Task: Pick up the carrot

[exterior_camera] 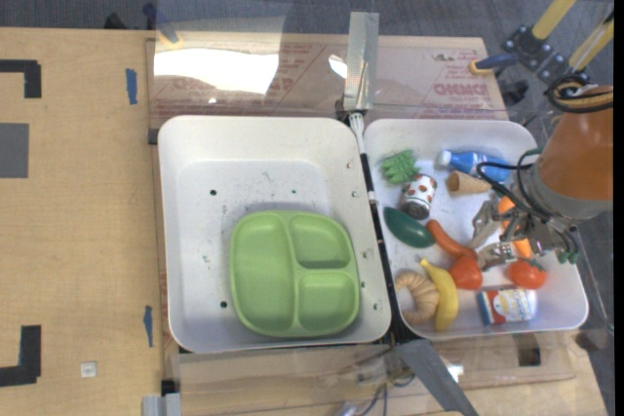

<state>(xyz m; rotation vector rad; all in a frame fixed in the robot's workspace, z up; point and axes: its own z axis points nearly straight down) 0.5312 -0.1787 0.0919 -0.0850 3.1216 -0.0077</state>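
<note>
Carrot lies in the right bin, near the middle of its clutter, a slim orange piece slanting down toward a red tomato-like thing that touches its lower end. A dark green pepper-like vegetable sits just to its left, and a banana curves just below. My claw hangs low at the right of the carrot, over the same bin, and I cannot tell how it is set, because metal parts and orange bits blur together there.

My worry is crowding. If I come down a little off, I judge I could close on the tomato-like thing or push the carrot under the green vegetable. The carrot is thin and slanted, so a grip across its end might let it slide out. Another small orange thing lies beneath my wrist at the lower right, easy to mistake for the target.
</note>
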